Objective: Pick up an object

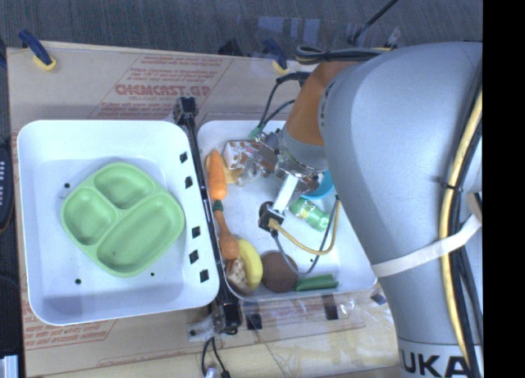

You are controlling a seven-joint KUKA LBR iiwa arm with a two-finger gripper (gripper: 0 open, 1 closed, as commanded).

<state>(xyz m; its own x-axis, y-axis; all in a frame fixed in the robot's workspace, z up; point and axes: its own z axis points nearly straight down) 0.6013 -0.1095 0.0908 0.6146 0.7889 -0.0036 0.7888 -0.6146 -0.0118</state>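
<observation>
My gripper [244,157] reaches down into the far left part of the right bin [353,261]. It hangs just right of an orange carrot [215,175] that lies along the bin's left wall. A second carrot [226,239] lies nearer the front. A yellow banana [251,264], a brown round fruit [280,274] and a green stick-shaped item [317,283] sit along the front wall. A small green bottle [311,213] lies under the wrist beside a blue object [326,184]. The arm hides the bin's right side.
The left bin [41,229] holds a green divided plate [123,218] in its middle. A black divider with clips [197,204] runs between the two bins. Cardboard [123,81] covers the bench beyond the bins.
</observation>
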